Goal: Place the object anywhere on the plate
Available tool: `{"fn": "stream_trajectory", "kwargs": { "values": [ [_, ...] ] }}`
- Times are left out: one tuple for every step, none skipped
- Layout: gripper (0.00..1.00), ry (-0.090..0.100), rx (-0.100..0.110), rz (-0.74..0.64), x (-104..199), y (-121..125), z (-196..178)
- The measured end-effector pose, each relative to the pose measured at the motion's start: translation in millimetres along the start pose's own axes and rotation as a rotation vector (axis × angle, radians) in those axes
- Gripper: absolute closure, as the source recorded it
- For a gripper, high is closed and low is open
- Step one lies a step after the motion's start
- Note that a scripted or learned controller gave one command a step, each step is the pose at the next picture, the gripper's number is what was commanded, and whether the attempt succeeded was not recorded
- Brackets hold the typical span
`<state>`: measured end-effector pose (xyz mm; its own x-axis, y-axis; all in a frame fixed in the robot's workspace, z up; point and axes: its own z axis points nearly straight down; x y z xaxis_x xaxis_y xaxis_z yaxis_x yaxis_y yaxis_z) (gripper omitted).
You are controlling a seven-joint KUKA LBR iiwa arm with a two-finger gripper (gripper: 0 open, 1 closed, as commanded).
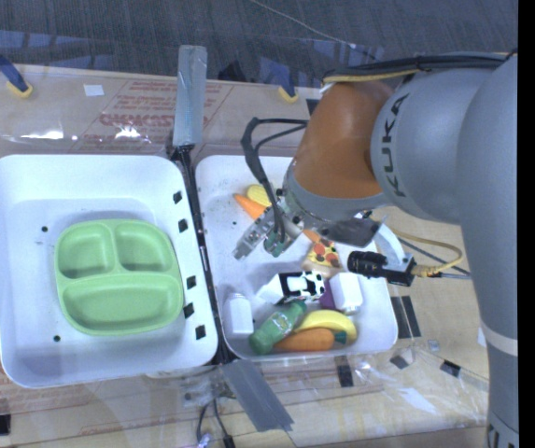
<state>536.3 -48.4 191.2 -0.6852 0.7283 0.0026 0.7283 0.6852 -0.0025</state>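
A dark grey ribbed floor point(108, 3) is running across the top of the view, well behind the claw. A thin pale cable point(267, 12) is crossing it diagonally. Below that, a tan wooden bench top point(71, 110) is lying under a clear plastic sheet point(136, 124) that is catching glare to the claw's far left. Red printed lettering point(141, 105) is showing through the sheet. Strips of grey tape point(190, 96) are holding things down, one standing behind and left of the claw, another point(253, 395) lying in front of it. Yellow clips point(15, 80) are gripping the sheet's far edge.
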Motion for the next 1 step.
{"fn": "stream_trajectory", "kwargs": {
  "values": [
    [1.00, -0.001, -0.002, 0.012, 63.3, 19.2, -30.7]
  ]
}}
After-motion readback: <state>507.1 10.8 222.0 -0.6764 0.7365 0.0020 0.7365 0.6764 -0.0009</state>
